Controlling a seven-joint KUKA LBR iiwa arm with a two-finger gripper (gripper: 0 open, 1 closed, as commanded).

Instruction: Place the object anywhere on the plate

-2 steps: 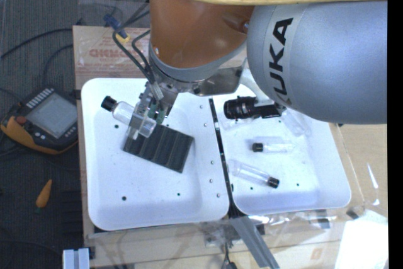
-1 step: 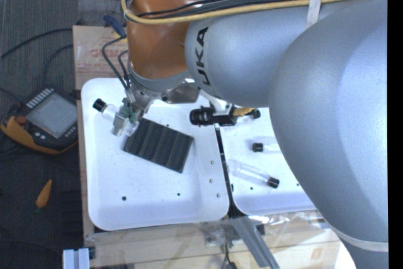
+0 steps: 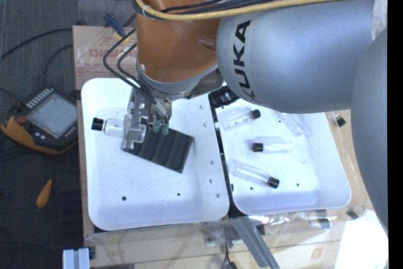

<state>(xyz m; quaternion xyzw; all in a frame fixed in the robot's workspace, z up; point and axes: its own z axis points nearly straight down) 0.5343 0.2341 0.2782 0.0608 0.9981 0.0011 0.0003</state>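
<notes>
Pincer (image 3: 134, 135) by vial (image 3: 108, 126), lying horiz., cap left.

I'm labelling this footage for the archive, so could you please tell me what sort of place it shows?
Probably a robotics lab bench: a KUKA arm reaches over two white bins, a teach pendant lies on the floor, and clear vials sit in the right bin.

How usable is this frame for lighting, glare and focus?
Camera view: bright, even light; the white bins are nearly blown out, so the clear vials fade into them; the nearby arm looms large and soft; the gripper and dark ridged plate are moderately sharp.
</notes>
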